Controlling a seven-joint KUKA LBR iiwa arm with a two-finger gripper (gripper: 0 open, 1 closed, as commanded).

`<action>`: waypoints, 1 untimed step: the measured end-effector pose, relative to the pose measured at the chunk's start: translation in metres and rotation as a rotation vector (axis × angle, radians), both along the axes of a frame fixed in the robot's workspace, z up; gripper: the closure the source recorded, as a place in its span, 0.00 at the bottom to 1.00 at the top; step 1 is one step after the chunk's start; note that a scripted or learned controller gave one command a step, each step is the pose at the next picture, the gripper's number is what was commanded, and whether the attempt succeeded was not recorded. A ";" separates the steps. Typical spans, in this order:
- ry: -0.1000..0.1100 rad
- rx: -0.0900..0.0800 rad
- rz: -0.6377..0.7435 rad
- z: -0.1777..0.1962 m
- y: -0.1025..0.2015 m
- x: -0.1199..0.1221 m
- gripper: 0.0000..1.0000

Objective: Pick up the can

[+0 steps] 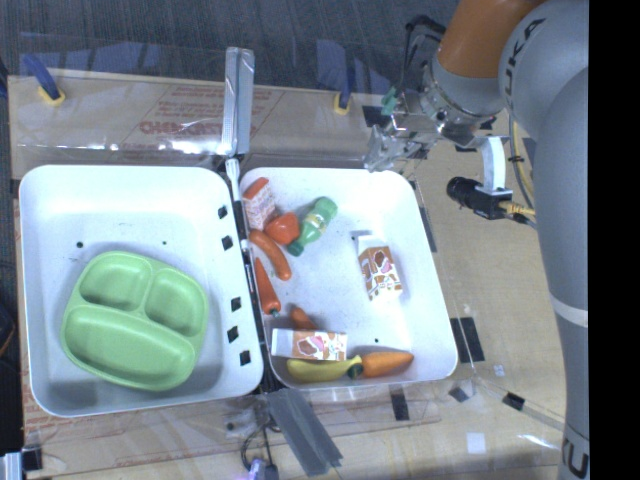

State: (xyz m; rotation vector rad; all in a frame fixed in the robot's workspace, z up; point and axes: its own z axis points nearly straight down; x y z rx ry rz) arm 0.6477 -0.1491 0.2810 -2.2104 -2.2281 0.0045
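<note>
The claw's (385, 150) fingers blur together above the bin's rim (340, 171).

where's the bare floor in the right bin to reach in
Free: the middle strip between the green bottle and the small carton, and the top right corner near the gripper. Crowded: the left wall by the can, and the bottom edge by the banana.

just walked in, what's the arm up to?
The KUKA arm reaches in from the right, and its gripper sits above the far rim of the right bin, with nothing visibly held. The can lies at that bin's far left corner, among a tomato, a green bottle, carrots, cartons and a banana. The left bin holds a green divided tray. So the pick has not happened yet.
</note>
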 end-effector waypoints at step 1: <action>0.000 0.000 0.013 -0.151 -0.029 -0.008 0.00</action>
